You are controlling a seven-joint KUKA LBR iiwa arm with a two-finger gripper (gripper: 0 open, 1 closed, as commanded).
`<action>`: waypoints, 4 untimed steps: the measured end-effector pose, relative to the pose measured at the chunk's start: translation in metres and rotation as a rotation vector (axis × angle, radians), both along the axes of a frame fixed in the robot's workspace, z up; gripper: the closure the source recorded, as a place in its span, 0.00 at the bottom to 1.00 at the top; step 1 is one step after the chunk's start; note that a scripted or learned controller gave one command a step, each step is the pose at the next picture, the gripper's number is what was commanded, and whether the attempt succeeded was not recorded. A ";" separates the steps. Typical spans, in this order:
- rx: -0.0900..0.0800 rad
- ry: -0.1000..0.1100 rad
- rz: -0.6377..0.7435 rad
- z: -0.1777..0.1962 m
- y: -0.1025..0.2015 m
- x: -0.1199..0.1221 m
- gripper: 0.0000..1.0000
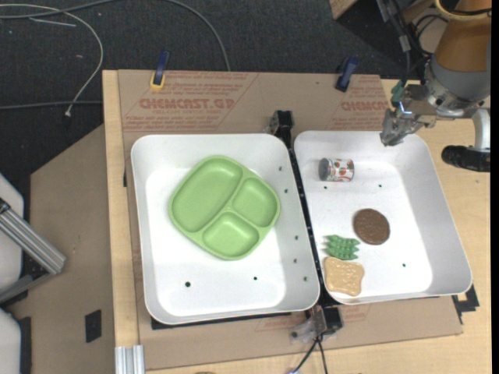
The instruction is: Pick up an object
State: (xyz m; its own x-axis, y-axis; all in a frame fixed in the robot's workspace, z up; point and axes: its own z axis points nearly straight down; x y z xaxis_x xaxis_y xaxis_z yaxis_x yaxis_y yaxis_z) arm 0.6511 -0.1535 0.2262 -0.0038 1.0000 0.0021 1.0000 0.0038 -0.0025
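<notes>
my gripper (392, 133) hangs over the far right corner of the right bin (437, 209), carrying nothing; from this slant i cannot tell how it is set. the small can (337, 169) is the nearest thing, lying on its side just down and to the left of me, its long axis running left to right across the bin. nearer the camera from the can sit the brown round disc (372, 227), then the green toy piece (341, 246) touching the tan pineapple-shaped piece (344, 276). well left of the can, in the left bin (156, 271), lies the green divided plate (224, 206). i judge the can my likeliest pick.
</notes>
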 end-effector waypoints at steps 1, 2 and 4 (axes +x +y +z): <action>0.001 0.000 0.002 0.000 0.055 -0.012 1.00; 0.001 0.001 0.001 -0.003 0.095 -0.040 1.00; 0.001 0.001 0.002 0.008 0.186 -0.083 1.00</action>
State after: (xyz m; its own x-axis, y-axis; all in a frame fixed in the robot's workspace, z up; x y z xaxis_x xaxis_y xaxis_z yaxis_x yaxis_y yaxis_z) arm 0.5686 0.0324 0.2342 -0.0056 1.0000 0.0035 1.0000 0.0057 -0.0036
